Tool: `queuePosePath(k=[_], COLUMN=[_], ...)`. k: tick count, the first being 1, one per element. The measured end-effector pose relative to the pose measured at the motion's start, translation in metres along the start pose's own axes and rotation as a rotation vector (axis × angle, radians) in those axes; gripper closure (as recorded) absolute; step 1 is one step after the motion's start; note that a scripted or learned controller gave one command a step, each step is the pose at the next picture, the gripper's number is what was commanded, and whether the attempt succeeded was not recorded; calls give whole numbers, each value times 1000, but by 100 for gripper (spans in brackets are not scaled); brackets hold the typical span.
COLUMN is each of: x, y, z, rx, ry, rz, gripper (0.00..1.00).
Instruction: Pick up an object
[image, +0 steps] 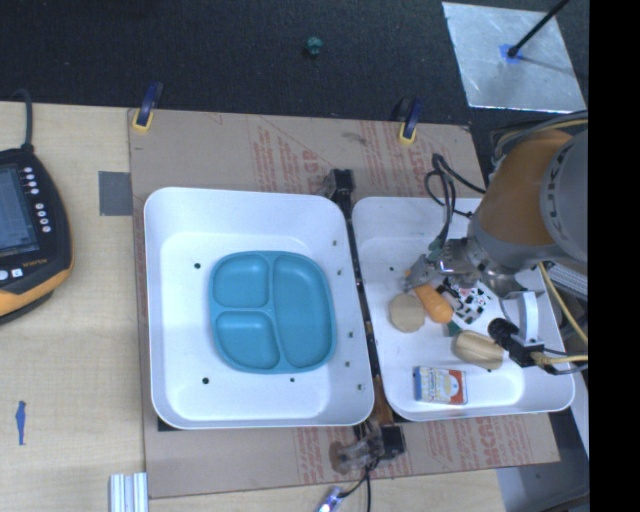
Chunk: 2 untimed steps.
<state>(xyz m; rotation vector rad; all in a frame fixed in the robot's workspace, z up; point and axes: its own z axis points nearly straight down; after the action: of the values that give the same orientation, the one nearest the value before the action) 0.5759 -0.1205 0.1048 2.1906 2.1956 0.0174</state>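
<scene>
Over the right white bin (400, 400), the grey arm's hand (437, 272) is hovering beside an orange carrot-shaped toy (435, 302) — whether it is spread or pinching, I cannot tell. A tan round piece (406, 313), a wooden-handled brush (480, 347) and a small carton (439, 385) are lying nearby — a blue divided plate (270, 310) is sitting in the left bin (175, 300).
</scene>
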Motion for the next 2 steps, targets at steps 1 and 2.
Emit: queuePosePath(k=[1, 2], x=[8, -3], y=[19, 16], z=[1, 1], rx=[16, 11], ry=[4, 18], rz=[0, -9], gripper=[0, 0])
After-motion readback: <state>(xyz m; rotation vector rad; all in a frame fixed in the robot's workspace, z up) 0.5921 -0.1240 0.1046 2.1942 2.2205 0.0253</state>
